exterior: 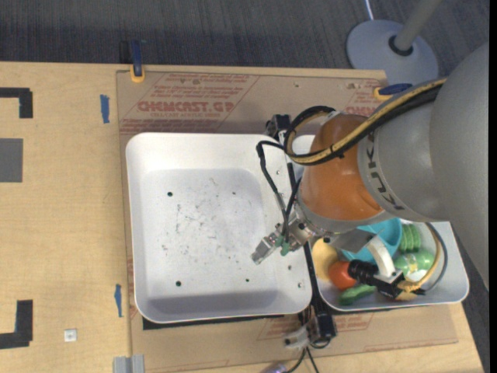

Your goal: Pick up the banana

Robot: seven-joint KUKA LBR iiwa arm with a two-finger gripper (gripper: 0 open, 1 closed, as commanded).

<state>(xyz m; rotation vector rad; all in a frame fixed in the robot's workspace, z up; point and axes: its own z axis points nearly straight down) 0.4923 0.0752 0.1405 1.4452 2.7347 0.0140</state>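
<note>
A small patch of yellow (324, 250), which looks like the banana, shows at the left end of the right bin (454, 286); the arm hides most of it. My gripper (268, 248) hangs low over the right side of the left bin (144, 208), just left of the wall between the bins. Nothing shows in the gripper. The orange band (334, 177) and the grey arm cover most of the right bin.
Crowded in the right bin are a red-orange item (339, 273), a green item (354, 292), a teal piece (386, 234), a white piece (380, 252) and a black handle (373, 274). Black cables (273, 169) loop beside the wrist.
</note>
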